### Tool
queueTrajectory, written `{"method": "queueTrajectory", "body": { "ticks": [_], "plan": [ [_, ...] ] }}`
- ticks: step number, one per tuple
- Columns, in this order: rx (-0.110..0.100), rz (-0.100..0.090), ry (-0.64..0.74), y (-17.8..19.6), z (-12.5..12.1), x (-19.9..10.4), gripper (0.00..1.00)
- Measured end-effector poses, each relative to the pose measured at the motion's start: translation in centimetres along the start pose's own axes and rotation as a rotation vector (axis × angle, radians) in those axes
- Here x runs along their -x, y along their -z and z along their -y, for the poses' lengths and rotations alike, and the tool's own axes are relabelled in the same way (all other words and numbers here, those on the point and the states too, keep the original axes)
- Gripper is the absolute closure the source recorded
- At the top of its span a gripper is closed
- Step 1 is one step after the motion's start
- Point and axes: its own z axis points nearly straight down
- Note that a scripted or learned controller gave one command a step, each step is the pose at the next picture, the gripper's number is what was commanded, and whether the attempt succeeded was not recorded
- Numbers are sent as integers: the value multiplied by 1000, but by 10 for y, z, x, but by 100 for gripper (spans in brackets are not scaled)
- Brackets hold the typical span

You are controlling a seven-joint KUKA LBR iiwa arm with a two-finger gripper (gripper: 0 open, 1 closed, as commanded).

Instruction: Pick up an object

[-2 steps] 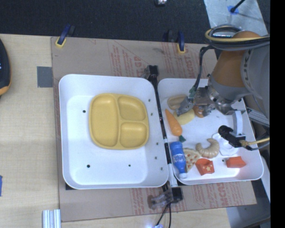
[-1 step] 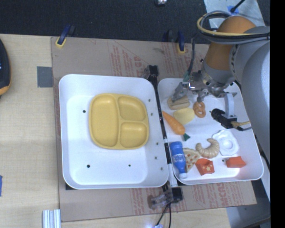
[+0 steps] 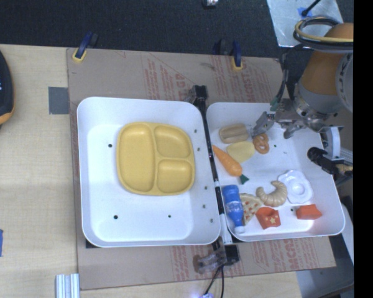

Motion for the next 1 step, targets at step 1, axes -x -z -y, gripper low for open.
{"method": "queueTrajectory", "body": {
  "ticks": [1],
  "plan": [
    [-3,-2,5,-49,-9,12,0]
  ]
}}
